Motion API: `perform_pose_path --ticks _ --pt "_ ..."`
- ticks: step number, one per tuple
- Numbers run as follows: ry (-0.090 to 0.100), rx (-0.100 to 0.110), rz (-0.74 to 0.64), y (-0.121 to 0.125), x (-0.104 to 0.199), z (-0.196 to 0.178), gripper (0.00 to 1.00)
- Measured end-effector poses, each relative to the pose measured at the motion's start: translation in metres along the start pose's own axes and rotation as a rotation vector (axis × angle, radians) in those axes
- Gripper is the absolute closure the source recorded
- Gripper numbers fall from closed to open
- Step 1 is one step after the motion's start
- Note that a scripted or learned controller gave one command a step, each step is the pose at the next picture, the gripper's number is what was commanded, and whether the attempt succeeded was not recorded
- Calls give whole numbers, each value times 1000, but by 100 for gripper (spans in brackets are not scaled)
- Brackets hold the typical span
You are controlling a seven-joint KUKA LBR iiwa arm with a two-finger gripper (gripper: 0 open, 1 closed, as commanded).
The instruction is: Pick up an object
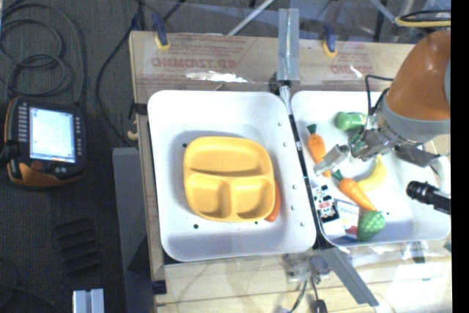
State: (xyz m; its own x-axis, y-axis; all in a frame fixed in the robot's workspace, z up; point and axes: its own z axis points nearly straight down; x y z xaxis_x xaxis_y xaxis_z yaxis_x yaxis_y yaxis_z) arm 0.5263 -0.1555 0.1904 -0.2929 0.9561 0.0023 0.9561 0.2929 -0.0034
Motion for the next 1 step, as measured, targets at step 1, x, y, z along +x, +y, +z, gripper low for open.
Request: perform_pose_path --ticks 1 --pt "-2 0 -56 -8 -6 -14 100"
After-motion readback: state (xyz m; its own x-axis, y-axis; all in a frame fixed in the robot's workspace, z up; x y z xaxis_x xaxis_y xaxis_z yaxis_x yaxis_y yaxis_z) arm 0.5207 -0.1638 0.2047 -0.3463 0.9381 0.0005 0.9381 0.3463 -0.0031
